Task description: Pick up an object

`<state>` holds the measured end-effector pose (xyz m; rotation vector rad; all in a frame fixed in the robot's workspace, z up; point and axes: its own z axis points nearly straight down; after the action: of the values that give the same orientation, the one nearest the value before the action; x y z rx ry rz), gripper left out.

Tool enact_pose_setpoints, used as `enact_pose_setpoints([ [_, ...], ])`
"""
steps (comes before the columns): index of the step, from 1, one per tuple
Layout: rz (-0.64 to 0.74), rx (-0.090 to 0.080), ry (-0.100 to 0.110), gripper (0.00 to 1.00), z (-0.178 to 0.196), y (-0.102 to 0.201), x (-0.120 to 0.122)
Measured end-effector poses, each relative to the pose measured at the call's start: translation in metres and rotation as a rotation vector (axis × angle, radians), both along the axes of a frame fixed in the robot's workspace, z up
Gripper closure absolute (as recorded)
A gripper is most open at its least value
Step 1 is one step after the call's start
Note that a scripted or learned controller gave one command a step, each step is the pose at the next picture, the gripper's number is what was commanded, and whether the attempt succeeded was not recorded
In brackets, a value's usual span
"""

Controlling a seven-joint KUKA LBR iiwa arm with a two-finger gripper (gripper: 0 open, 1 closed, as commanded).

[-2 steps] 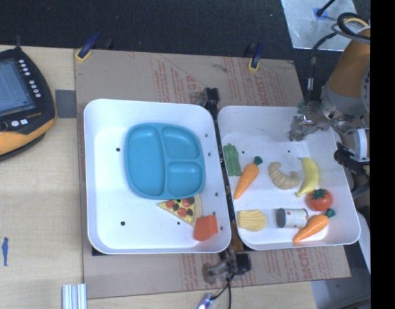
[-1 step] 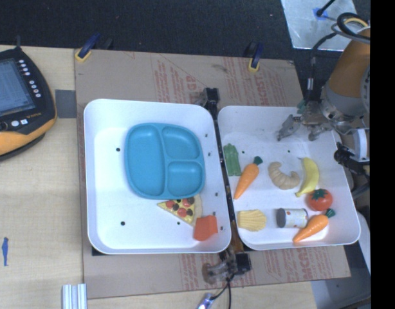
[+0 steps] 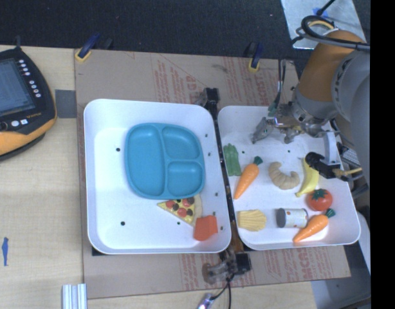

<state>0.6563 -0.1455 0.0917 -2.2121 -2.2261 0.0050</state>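
Observation:
My gripper (image 3: 275, 131) hangs over the far part of the right bin (image 3: 249, 116), its fingers spread open with nothing between them. In that bin lie a green pickle (image 3: 231, 159), a carrot (image 3: 246, 178), a croissant (image 3: 284, 176), a banana (image 3: 308, 178), a tomato (image 3: 320, 199), a second carrot (image 3: 311, 228), a small can (image 3: 291, 217) and a ridged yellow piece (image 3: 251, 220). The croissant and the first carrot lie nearest, a little in front of the gripper.
The left bin (image 3: 101, 172) bears a blue divided plate (image 3: 165, 159), a pizza slice (image 3: 179, 207) and an orange-red block (image 3: 206, 227). A control pendant (image 3: 17, 105) rests at the bench's left edge. The arm (image 3: 332, 76) crosses the right bin's far right corner.

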Motion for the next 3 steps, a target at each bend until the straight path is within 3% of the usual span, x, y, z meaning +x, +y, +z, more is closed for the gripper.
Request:
enact_pose_setpoints([
  [1, 0.000, -0.001, 0.003, 0.00, -0.0002, 0.0421, -0.0007],
  [3, -0.001, -0.002, -0.001, 0.00, 0.0001, 0.0479, -0.0001],
])
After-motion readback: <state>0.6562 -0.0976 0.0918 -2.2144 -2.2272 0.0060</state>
